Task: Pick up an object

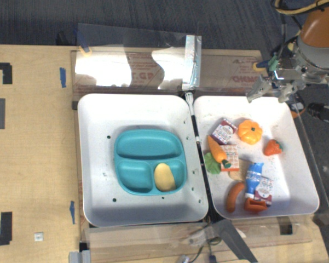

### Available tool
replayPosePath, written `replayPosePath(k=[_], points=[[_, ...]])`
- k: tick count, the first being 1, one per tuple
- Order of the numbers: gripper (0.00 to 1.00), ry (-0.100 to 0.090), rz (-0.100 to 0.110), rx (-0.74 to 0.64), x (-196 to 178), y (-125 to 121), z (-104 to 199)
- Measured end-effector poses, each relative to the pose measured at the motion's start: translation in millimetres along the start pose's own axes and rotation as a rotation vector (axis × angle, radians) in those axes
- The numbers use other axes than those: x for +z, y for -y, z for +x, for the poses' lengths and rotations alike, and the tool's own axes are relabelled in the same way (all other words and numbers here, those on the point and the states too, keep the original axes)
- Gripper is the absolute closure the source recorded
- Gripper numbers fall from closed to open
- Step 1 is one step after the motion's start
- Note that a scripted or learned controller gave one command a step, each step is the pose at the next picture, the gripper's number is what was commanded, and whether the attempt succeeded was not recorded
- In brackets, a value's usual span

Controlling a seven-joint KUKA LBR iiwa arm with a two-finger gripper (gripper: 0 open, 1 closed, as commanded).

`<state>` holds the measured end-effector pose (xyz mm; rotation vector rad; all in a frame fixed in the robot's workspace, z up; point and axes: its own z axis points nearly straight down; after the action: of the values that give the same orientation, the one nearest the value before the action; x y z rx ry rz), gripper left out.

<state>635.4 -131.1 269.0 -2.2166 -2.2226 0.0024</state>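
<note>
The right bin (298, 169) holds several toy foods: an orange pumpkin (249, 132), a small red-and-white carton (224, 131), a carrot (217, 149), a green leafy piece (211, 164), a red strawberry (272, 147), a blue-and-white bottle (254, 179), a red-brown sausage (233, 196) and a red-and-white packet (263, 190). My gripper (276, 87) hangs above the far right corner of this bin, well apart from the objects, with nothing seen between its fingers.
The left bin (96, 147) bears a teal divided tray (145, 147) with a yellow potato-like piece (164, 177) in its lower right compartment. A clear plastic sheet (137, 62) stands behind the bins. Cardboard surface lies to the left.
</note>
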Motion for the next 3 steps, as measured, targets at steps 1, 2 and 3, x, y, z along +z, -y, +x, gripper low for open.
replayPosePath(k=[1, 2, 3], points=[[0.0, 0.005, -0.022, -0.117, 153, 22, 10], [0.0, 0.006, -0.022, -0.116, 153, 22, 10], [0.0, 0.002, -0.009, 0.064, 54, -34, -16]])
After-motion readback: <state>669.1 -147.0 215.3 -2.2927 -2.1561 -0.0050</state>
